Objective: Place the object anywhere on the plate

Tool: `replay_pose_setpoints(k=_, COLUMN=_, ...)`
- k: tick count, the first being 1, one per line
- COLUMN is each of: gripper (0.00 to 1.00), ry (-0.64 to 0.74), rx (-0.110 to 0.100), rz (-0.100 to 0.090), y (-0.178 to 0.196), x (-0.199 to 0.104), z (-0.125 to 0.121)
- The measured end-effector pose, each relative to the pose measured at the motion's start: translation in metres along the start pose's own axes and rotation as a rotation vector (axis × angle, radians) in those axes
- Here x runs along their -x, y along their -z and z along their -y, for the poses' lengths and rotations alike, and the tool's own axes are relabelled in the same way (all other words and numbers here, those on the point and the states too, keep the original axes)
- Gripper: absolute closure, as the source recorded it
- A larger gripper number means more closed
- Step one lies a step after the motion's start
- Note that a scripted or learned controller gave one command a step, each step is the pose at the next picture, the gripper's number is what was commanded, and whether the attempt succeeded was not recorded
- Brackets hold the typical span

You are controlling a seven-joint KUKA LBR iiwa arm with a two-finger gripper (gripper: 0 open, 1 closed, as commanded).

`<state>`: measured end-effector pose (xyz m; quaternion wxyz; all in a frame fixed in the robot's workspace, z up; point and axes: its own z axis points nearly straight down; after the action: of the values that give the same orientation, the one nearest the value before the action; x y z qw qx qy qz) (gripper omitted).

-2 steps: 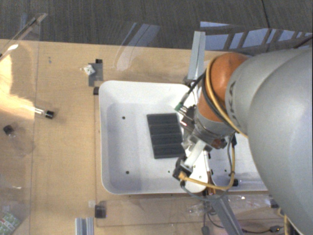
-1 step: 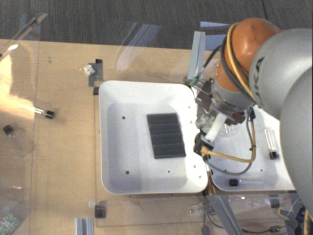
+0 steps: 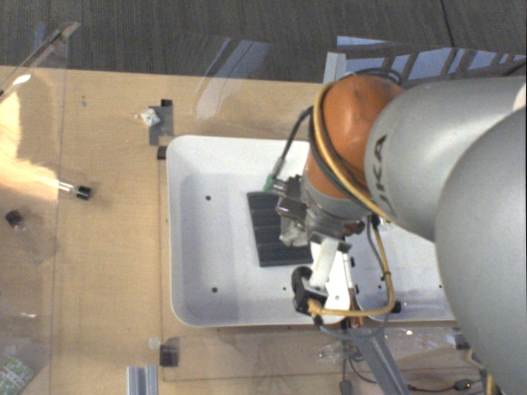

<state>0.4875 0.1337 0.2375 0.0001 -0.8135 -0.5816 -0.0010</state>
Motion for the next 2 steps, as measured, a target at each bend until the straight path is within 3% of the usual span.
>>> replay_pose_setpoints(k=1, gripper=1.0, ry=-0.524, rx=0.0, rz=0.0, y=0.003, x=-0.096, z=0.034)
replay_pose_setpoints(k=2, gripper=1.0, ry=-0.369, rx=0.002, rz=-0.001, y=0.111, x=-0.12, z=-0.037)
